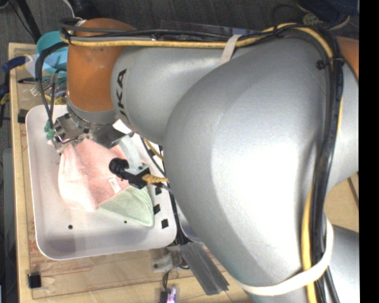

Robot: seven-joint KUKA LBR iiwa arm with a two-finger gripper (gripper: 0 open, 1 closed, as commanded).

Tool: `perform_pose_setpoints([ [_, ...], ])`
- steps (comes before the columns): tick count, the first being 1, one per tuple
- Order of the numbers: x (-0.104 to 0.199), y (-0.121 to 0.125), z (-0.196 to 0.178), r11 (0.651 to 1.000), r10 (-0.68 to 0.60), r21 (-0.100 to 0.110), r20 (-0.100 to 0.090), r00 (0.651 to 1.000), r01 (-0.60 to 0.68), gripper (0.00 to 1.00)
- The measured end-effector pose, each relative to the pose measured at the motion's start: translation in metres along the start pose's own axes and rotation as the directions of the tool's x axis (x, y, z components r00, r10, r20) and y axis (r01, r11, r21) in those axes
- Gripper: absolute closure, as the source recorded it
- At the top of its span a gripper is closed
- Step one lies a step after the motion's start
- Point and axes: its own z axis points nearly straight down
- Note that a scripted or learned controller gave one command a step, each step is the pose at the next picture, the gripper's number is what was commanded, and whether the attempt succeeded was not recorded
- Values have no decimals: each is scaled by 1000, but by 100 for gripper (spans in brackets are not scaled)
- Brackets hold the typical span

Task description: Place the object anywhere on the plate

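Over the far left corner of the white bin [63, 238], the claw [62, 133] is hanging low at the upper edge of a pink cloth [82, 175], touching it or nearly so; which of the two I cannot tell. Whether the claw is open or closed I cannot tell either, since the wrist is covering it from above, and nothing is showing plainly as gripped. The pink cloth is lying crumpled across the middle of the bin floor. A pale green cloth [132, 207] is lying just beside it on the near right, its edge meeting the pink one. The grey arm [240, 137] is reaching in from the right and bending down steeply, its orange band [91, 68] sitting above the wrist, probably because a cloth lying this flat is calling for an approach from straight overhead. As I am judging it, the pink cloth is the thing meant to be carried, being the one under the claw, and it is resting in the bin, not yet lifted. The arm's bulk is hiding most of the worktop [107, 275] to the right, so where the plate is standing I cannot say. Soft cloth pinched at an edge is likely to be slipping or trailing, so a deeper bite is looking wise
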Motion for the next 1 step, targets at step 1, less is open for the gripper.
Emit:
perform_pose_setpoints([
  [1, -56, -23, 9, 999, -48, 2, -1, 999, 48, 100],
])
